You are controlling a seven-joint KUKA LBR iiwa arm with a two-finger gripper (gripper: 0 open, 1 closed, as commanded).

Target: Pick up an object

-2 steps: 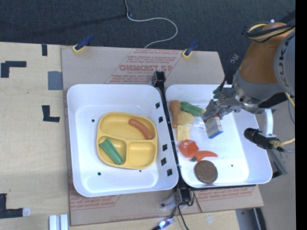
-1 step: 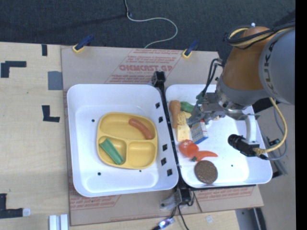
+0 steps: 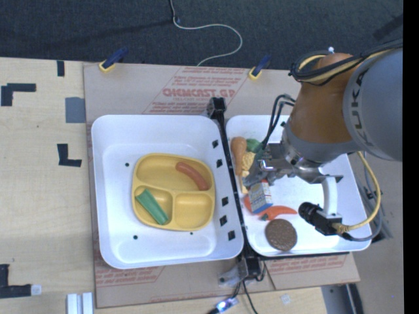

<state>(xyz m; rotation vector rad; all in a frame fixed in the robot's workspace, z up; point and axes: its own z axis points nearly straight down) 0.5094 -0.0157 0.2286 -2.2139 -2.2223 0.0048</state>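
I'm looking down on the gripper (image 3: pixel 263 169), low in the right bin (image 3: pixel 340 244) near its left wall, over a small cluster. A blue-and-white packet (image 3: pixel 260 196) lies just below the tip, an orange piece (image 3: pixel 280 210) beyond it, corn (image 3: pixel 240 153) just above-left. The grip state I can't tell; the wrist hides it.
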